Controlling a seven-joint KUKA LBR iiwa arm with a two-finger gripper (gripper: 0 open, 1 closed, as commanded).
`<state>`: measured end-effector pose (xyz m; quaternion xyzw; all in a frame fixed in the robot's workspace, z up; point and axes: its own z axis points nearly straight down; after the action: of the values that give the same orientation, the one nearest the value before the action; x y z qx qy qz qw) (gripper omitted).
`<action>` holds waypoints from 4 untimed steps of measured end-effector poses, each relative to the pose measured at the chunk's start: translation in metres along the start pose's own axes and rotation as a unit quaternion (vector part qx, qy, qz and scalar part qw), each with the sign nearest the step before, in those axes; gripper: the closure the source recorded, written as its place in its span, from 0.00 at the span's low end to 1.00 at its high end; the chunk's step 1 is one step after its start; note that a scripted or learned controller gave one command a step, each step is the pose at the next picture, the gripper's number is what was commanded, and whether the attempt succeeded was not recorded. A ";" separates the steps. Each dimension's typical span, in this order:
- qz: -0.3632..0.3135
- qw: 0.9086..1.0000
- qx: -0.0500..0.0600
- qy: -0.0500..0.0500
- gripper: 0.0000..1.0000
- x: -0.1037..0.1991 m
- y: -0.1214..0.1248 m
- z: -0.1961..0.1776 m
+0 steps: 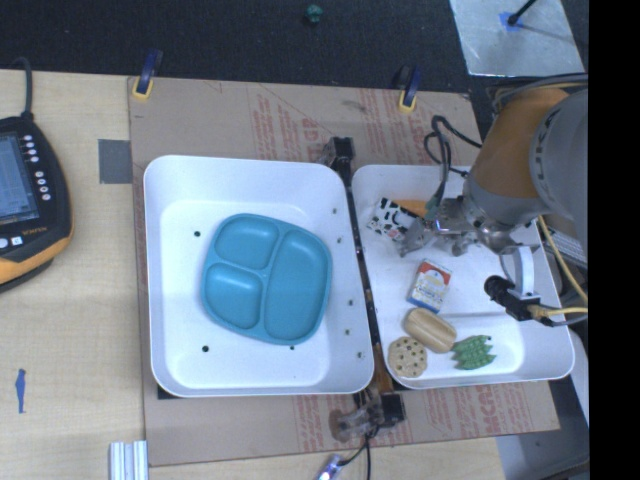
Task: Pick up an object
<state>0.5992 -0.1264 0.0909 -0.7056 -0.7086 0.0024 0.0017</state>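
While the fingers' (418, 236) state is unclear, the small carton (429, 286) lies tilted, long axis near-vertical.

The scene is viewed from one fixed camera set above the surface (90, 368), tilted down at a slant. Both white bins, the left bin (160, 268) and the right bin (545, 353), are taken in whole from a middling height, and the arm (530, 158) is seen entering from the right.

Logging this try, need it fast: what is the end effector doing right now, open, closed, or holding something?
End effector: low in the right bin beside the black-and-white toy; open or closed cannot be told, and nothing is seen held.
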 end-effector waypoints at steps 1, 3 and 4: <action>-0.001 1.000 0.000 0.000 1.00 -0.001 0.000 -0.011; 0.000 1.000 0.020 -0.001 0.00 0.012 0.040 -0.001; 0.000 1.000 -0.002 0.000 0.00 0.009 0.057 -0.094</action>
<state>0.6566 -0.1173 0.1849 -0.7054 -0.7088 0.0003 0.0003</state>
